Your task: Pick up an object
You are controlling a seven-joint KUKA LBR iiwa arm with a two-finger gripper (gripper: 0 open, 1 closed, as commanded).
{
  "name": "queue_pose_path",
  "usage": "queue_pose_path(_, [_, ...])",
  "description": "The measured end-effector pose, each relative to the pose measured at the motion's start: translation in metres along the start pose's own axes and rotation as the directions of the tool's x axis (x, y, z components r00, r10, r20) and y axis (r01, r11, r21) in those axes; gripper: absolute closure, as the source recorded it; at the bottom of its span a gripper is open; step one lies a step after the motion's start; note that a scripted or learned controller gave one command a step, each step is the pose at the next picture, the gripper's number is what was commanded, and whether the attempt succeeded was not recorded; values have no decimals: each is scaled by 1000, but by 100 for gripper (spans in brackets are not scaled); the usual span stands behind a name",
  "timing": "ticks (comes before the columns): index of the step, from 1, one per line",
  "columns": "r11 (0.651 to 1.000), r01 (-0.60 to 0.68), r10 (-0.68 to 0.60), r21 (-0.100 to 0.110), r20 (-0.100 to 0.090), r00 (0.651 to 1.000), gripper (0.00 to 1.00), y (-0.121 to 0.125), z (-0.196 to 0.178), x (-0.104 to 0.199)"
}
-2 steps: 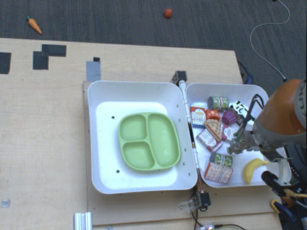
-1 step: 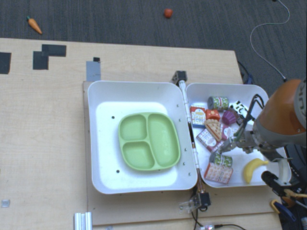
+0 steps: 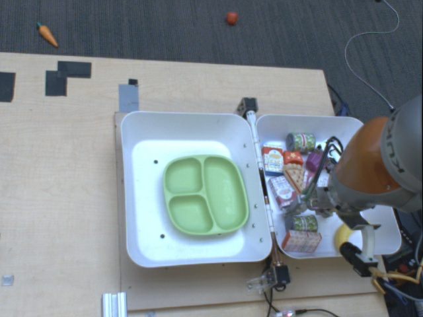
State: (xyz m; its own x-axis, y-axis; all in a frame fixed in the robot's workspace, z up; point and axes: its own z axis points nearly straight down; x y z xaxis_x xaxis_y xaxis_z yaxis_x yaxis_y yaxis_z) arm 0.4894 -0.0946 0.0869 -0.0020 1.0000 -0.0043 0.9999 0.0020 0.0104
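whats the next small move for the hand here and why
Probably a short drop straight down. The hand hangs low in the right white bin over the heaped small food packets, just above a small green can, and I can't see anything gripped yet.

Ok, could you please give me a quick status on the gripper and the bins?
Gripper low over right bin, among packed items, nothing seen held. Small can just beside it. Green tray in left bin.
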Motion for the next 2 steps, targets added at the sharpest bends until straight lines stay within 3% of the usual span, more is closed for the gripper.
queue_pose_path(1, [1000, 3, -3, -7, 0, 1000, 100, 3, -11, 1])
queue_pose_path(2, [1000, 3, -3, -6, 0, 1000, 0, 2, -11, 1])
